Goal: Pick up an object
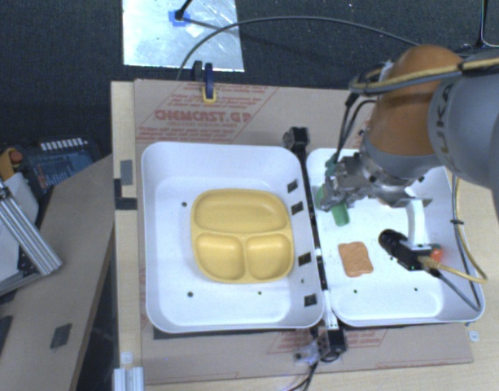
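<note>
The pincer [337, 192], apart or clamped I cannot tell, hangs over the green piece [339, 214] at the right bin's [396, 304] nine o'clock, likely to grasp it.

Bright even light, slightly soft focus.

The bench [123, 259] bears a cardboard sheet [208, 114] under two white bins [164, 235] [444, 300] side by side.

There are two white bins [164, 218] and one yellow divided tray [241, 235]. Right of the tray lie one tan slice [356, 259] and one green piece [339, 214].
</note>
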Robot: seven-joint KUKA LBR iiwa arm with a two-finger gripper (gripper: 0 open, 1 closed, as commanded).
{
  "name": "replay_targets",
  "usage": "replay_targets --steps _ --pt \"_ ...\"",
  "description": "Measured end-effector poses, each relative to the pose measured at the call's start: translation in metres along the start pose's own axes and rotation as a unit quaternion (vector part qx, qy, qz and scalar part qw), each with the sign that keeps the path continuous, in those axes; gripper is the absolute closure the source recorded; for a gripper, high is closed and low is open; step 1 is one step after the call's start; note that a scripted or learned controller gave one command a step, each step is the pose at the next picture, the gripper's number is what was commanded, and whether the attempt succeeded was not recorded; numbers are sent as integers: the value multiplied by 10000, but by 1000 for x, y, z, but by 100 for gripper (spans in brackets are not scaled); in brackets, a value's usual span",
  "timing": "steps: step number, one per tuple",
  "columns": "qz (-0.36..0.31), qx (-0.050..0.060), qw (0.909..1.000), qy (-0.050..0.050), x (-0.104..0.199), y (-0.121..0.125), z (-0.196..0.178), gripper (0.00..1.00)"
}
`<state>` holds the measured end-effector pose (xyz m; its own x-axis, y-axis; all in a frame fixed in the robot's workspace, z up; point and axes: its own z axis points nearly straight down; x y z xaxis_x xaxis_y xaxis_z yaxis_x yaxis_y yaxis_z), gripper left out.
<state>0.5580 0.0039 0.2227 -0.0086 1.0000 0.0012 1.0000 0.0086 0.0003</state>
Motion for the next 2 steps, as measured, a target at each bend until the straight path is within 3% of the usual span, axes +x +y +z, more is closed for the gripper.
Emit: replay_targets --steps 2 --pt "-8 -12 10000 9 107 15 4 100"
